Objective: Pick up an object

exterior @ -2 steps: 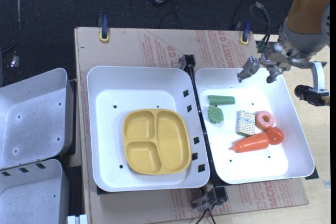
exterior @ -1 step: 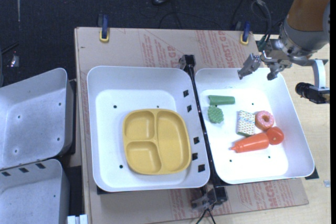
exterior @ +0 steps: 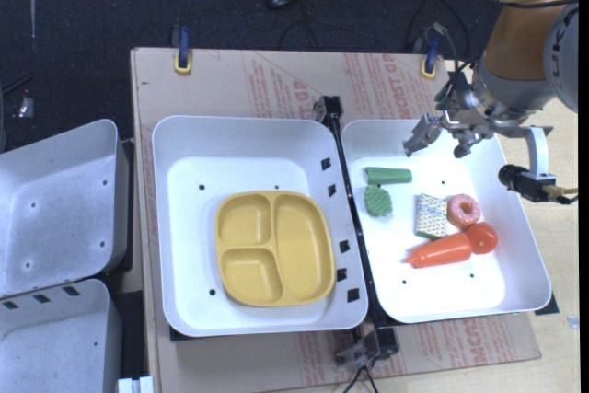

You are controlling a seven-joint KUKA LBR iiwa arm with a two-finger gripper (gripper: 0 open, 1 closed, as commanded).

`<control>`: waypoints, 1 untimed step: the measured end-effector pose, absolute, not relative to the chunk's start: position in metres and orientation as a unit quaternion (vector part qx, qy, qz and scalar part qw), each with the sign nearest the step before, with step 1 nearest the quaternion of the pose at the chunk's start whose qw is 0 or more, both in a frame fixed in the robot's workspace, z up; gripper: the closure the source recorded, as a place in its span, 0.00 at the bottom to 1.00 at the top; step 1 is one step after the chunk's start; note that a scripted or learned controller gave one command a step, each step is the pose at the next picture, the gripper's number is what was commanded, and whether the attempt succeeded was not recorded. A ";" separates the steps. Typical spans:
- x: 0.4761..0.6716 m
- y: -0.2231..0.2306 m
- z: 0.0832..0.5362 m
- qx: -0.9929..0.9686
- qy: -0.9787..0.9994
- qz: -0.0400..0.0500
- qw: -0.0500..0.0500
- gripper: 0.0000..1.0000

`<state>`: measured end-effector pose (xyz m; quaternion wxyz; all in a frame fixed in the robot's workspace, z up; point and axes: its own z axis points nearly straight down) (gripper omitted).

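I find the hand [exterior: 444, 135] hanging spread and empty over the far end of the right bin [exterior: 525, 290], above the items it may choose from. The carrot [exterior: 440, 250], doughnut [exterior: 463, 210] and tomato [exterior: 482, 238] lie clustered nearer me, untouched; the yellow plate [exterior: 274, 247] occupies the left bin [exterior: 184, 198].

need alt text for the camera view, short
The gripper hangs open above the far end of the right bin, holding nothing. That bin holds a green stick, a green lump, a carrot, a donut and a pale block; the left bin holds a yellow divided plate.
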<state>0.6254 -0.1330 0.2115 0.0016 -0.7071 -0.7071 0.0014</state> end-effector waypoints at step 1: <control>0.626 -0.130 0.147 -0.707 -0.707 0.002 0.002 0.00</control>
